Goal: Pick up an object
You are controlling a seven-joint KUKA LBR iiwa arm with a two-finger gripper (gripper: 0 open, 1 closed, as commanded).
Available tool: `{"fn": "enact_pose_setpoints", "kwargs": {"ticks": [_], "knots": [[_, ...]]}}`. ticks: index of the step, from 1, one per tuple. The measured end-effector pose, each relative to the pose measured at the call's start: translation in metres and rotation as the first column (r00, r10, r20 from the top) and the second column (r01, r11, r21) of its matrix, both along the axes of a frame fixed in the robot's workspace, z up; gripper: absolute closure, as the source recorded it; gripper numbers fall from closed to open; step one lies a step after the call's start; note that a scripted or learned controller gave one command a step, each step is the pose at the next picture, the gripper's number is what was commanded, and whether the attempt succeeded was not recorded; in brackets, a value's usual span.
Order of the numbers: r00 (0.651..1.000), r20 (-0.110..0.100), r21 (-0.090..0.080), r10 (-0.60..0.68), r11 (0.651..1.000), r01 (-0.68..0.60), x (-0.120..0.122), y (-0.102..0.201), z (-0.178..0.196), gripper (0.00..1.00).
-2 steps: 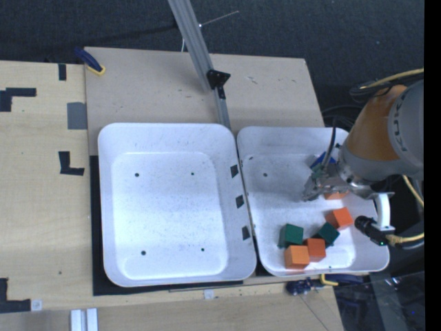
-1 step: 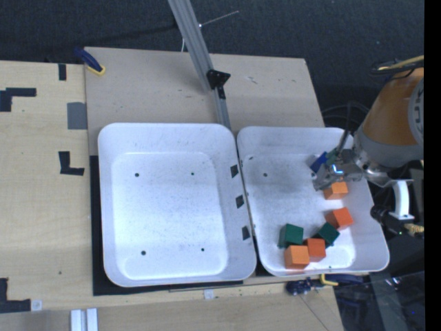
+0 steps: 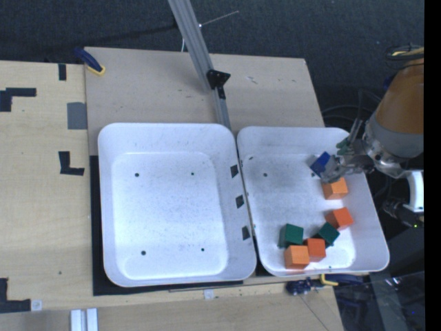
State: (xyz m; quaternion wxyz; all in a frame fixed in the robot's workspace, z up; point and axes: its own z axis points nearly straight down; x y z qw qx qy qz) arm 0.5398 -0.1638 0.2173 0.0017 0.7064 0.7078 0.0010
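A blue block (image 3: 320, 163) sits in the right bin (image 3: 275, 185), near that bin's far right corner, and is partly covered by the end effector (image 3: 336, 165), so its full shape is hard to make out. It looks like a small, deep blue cube, tilted. Whether it is between the fingers or just beside them cannot be told, and whether the end effector is open or closed cannot be told either; the tip is blurred and small. The arm (image 3: 403, 112) is cut off at the right side, with just its orange band and grey wrist showing.

Just beside the end effector, toward the near side, lies an orange block (image 3: 335, 188). Another orange block (image 3: 340, 217) lies nearer the bin's right wall. Along the near edge cluster a green block (image 3: 291, 234), a darker green block (image 3: 329, 234) and two orange blocks (image 3: 298, 255) (image 3: 316, 247), touching one another. The left bin (image 3: 110, 143) stands beside the right one on the tabletop (image 3: 138, 81). No writing can be read anywhere.
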Motion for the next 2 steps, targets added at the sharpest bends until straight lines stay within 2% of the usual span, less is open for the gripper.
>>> {"fn": "enact_pose_setpoints", "kwargs": {"ticks": [1, 2], "knots": [[1.0, 0.001, -0.001, 0.0, 1.0, 0.0, 0.001, 0.0, 0.053, 1.0], [1.0, -0.004, 0.002, 0.005, 1.0, -0.005, 0.002, 0.053, 0.055, 1.0]]}}
